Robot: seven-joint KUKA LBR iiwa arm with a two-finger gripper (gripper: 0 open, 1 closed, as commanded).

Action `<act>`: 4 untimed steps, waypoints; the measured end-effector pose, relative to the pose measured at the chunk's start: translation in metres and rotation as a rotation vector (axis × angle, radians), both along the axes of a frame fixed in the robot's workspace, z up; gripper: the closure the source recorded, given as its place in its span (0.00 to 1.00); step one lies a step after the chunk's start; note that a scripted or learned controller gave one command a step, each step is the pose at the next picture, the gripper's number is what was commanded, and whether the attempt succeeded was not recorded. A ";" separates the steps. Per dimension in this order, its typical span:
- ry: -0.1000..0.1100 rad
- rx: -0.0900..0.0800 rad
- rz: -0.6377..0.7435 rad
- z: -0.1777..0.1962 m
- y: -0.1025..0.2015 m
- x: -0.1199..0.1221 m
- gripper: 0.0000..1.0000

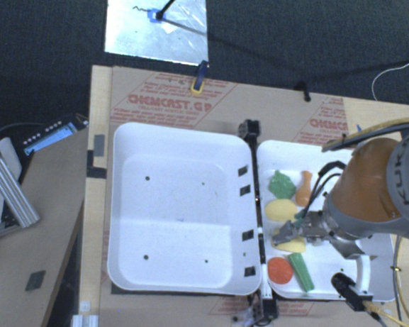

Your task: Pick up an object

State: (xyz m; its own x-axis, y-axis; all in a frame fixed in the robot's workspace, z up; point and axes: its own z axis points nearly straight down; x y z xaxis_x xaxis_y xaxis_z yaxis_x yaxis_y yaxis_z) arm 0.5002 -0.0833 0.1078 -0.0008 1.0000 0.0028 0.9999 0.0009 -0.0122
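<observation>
Camera view: we see the claw [289,234] low in the right bin [379,285], tips down among the toy food. Whether it's released, clenched or gripping sth, we can't tell; the wrist and the clutter hide that part.

Task's thing, our guess: the small yellow piece [291,244], directly under/just below the claw tips, looks touching or nearly so. Other candidates relative to the claw: yellow lemon-ish piece [281,209] just above it, green leafy piece [282,183] further up beyond that, orange carrot-like piece [304,188] up and slightly toward the arm side. Red round piece [280,270] sits below the claw, green stick [301,272] below and a bit arm-side, the two just beside each other.

How we'd do the step well, judgement only:
- pick one target, prob. the small yellow piece since it's closest; don't straddle two items.
- things are packed tight here, so center over the piece before closing; off-center risks nudging the lemon-ish one or pinching an edge and squirting it out.
- close fully, then lift straight up, slow, no sideways drag near the bin divider [257,206], which is close on the far-from-arm side of the claw.
- check sth is actually between the tips after lift; don't assume success.

Left bin [184,147] lies well away from the claw, past the divider.
</observation>
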 end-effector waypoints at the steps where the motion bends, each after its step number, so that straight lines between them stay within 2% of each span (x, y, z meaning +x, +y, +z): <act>1: -0.028 0.000 0.014 0.082 0.080 0.097 0.00; 2: -0.010 0.000 0.010 0.076 0.152 0.058 0.00; 3: -0.011 -0.001 0.008 0.017 0.201 0.091 0.00; 4: -0.025 0.002 0.007 0.146 0.231 0.098 0.00</act>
State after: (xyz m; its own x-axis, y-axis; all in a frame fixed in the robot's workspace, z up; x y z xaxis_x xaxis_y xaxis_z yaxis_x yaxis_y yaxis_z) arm 0.5982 0.1474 0.2542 -0.0081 1.0000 0.0045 0.9999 0.0080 0.0128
